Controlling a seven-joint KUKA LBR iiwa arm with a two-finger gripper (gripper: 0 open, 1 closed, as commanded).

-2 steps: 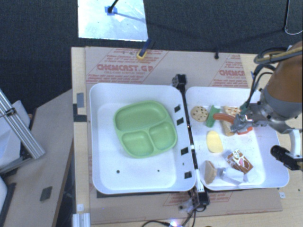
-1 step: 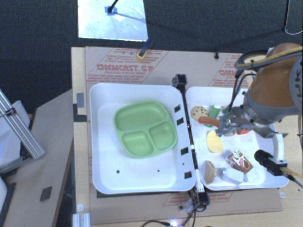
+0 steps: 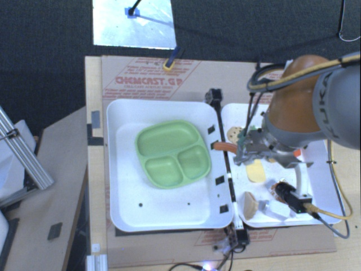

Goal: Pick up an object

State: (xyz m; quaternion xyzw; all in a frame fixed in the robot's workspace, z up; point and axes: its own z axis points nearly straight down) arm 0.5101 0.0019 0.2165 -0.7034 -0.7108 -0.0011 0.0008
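Note:
My gripper hangs low over the left part of the right bin, under the grey and orange wrist. Just to its left an orange sausage-shaped piece lies against the bin's left wall. A round speckled cookie sits just behind that. A pale yellow piece lies right below the gripper. Near the front edge rest a tan shell-like piece and a whitish piece. Nothing shows between the gripper's tips.
The left bin holds a green divided plate in its middle. Black clips line the wall between the two bins. The arm covers the back and right of the right bin.

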